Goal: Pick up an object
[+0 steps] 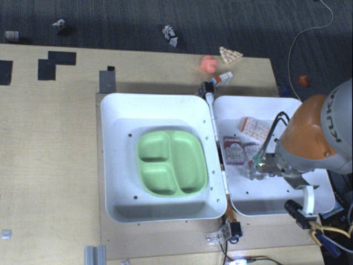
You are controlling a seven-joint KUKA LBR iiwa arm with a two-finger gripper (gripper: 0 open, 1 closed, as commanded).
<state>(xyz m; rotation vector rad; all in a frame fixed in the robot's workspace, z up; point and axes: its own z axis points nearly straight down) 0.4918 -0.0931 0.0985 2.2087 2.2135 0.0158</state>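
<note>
My gripper (255, 169) reaches down into the right bin (248, 200), near its middle, with the arm's orange band above it on the right. Just left of the gripper lies a small red and white patterned packet (233, 150). A second pale orange patterned packet (254, 128) lies further back in the same bin. A small green thing (258, 160) shows right by the gripper's tip; what it is stays unclear. Nothing is visibly held.
The left bin (113, 148) holds a green divided tray (172, 162). On the bench behind the bins sit a pink ball (208, 64), a wedge-shaped toy (230, 54) and a small tube (220, 79). The divider between the bins runs close to the left of the packets.
</note>
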